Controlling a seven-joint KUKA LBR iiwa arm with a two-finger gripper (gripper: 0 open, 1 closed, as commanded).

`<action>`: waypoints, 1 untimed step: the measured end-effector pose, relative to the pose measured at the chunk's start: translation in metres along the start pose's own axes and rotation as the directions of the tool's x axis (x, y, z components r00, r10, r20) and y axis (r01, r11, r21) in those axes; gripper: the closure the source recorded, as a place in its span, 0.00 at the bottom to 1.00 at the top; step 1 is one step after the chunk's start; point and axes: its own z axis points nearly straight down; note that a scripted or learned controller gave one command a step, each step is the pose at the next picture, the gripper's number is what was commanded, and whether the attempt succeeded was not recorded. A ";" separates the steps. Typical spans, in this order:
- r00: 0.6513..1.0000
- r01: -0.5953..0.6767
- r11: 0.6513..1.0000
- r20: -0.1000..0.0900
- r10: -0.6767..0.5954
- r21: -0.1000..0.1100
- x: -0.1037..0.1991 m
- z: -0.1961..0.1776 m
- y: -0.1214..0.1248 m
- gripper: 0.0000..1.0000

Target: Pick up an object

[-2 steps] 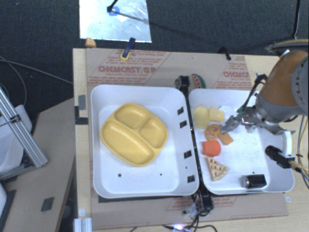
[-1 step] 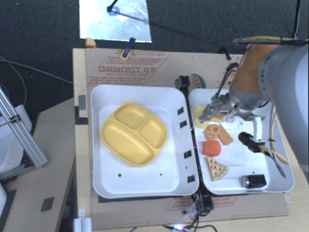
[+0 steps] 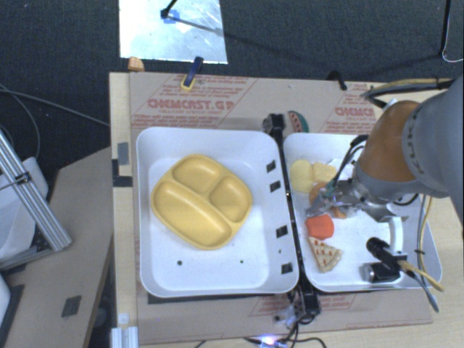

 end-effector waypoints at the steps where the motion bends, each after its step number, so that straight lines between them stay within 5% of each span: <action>1: 1.000 0.015 1.000 -0.002 -0.015 -0.019 0.085 -0.109 0.018 0.00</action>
